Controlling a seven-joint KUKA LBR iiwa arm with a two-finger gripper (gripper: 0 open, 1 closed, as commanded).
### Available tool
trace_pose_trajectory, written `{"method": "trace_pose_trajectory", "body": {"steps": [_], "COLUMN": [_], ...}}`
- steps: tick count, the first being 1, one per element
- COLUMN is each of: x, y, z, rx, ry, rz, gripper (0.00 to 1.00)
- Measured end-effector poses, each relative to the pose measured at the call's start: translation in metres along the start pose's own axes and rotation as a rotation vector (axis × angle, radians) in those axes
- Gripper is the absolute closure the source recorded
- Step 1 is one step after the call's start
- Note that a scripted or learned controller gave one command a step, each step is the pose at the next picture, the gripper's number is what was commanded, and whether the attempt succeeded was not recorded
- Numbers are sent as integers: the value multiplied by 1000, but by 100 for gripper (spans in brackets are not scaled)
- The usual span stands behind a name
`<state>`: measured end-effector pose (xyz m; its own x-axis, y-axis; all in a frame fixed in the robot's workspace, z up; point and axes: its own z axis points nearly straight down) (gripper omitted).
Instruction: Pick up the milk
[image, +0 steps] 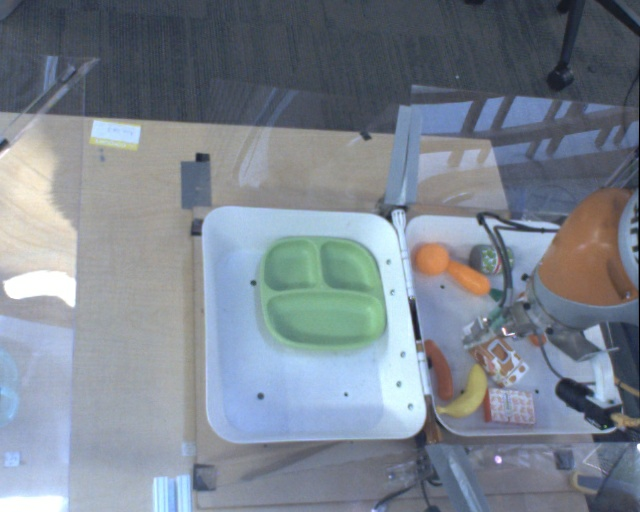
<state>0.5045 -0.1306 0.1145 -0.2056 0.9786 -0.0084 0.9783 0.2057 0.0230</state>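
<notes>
Your wooden bench (120, 300) – two white bins (300, 410), dark carpet (250, 40) beyond. Gripper (497, 325) over milk (500, 362) in right bin – finger state unclear.

yellow label (115, 133) on the bench (100, 300) seems printed, but nothing reads clearly.

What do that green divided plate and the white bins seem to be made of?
The green divided plate looks like moulded plastic with a matte finish: one even colour, soft rounded ridges between its three compartments. The left bin and the right bin also look like plastic, smooth and slightly glossy, with rounded corners, though painted metal can't be ruled out.
</notes>
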Motion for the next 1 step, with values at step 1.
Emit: {"method": "trace_pose_trajectory", "body": {"steps": [1], "x": [39], "y": [138], "z": [-128], "rx": [14], "ry": [5], "rz": [27], "gripper": [100]}}
